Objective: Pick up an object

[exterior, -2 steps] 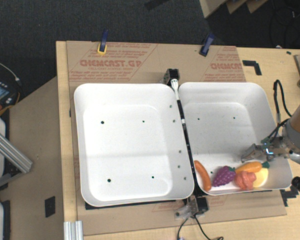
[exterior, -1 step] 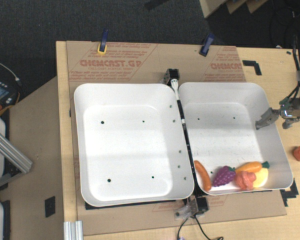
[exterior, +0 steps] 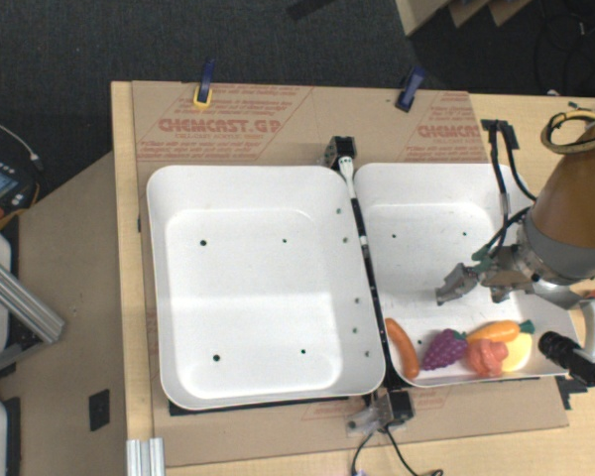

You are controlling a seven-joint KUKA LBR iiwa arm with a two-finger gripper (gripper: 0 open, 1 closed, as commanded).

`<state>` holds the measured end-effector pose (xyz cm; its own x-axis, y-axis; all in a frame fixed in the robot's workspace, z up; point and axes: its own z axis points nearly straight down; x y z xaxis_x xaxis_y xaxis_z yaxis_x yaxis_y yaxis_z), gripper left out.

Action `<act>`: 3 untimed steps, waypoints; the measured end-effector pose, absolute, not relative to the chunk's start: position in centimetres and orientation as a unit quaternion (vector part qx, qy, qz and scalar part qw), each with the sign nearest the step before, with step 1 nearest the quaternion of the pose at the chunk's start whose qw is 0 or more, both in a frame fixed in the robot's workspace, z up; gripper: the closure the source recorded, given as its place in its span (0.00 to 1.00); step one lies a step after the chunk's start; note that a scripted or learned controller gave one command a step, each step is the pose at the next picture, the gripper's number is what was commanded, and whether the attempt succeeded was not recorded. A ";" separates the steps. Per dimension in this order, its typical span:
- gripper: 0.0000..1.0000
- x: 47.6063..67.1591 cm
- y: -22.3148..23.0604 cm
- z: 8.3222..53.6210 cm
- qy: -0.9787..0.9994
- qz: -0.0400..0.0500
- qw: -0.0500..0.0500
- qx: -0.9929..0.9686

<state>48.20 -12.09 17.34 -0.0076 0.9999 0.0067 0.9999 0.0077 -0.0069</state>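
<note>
I see the gripper (exterior: 458,286) low over the right bin (exterior: 416,206), but I cannot tell its state. Along that bin's near wall lie a carrot (exterior: 402,348), purple grapes (exterior: 443,349) and a red-and-yellow toy (exterior: 496,346), its right end hidden by the arm (exterior: 570,216).

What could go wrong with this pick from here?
1. The toys are bunched along the right bin's near wall: orange sausage, purple grapes, then a red and yellow cluster, touching or nearly so. A grasp may nudge neighbours or catch two at once.
2. They sit close to the wall, so the end effector could strike the rim on descent.
3. It hovers over bare bin floor beside the toys; closing there would likely grab nothing.
</note>
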 end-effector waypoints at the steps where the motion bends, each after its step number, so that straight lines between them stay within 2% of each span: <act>1: 0.00 47.9 -17.8 22.5 -0.706 0.000 -0.004 -0.708; 2: 0.00 47.8 -18.6 14.8 -0.706 0.001 0.003 -0.708; 3: 0.00 47.9 -22.7 15.5 -0.706 0.001 -0.003 -0.708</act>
